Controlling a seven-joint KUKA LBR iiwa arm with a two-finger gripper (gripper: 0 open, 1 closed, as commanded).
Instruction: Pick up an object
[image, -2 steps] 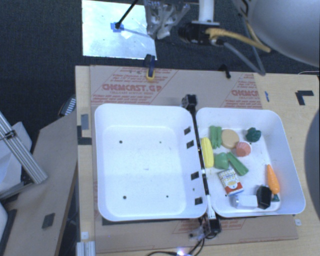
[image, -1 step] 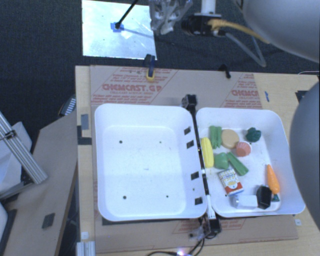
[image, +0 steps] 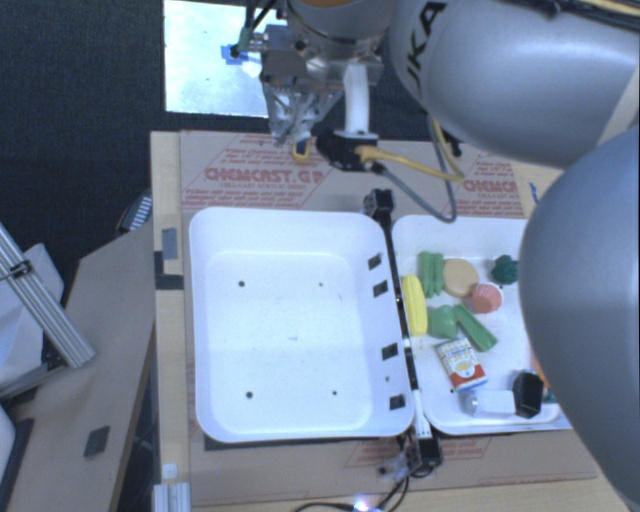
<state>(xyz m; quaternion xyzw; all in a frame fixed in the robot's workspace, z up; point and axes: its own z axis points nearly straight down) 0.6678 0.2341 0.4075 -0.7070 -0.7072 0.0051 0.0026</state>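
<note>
The left bin (image: 290, 330) is lying bare of objects, so a pick is going to have to come from the right bin (image: 505, 422), where everything is sitting. Going left to right there: a yellow corn-like piece (image: 413, 304) is lying along the left wall, a green piece (image: 431, 272) is standing just beside it toward the far edge, and a small carton (image: 461, 362) is resting nearer the front edge. A tan round piece (image: 460, 276) and a pink one (image: 486, 297) are touching near the middle, a green wedge (image: 474, 327) is lying just below them, and a dark green piece (image: 505, 268) is sitting toward the far right. A black object (image: 528, 393) is standing by the front right corner.

The gripper (image: 296, 120) is hanging high over the far edge of the bench (image: 260, 175), beyond the left bin and well apart from every object. Whether it is parted or closed cannot be told from this angle.

My judgement: the carton is looking like the easiest target, sitting apart from its neighbours. The touching tan and pink pieces are risking a double grab, and the corn piece against the wall is leaving little room.

The bench is carrying printed brown board, with dark floor beyond.
</note>
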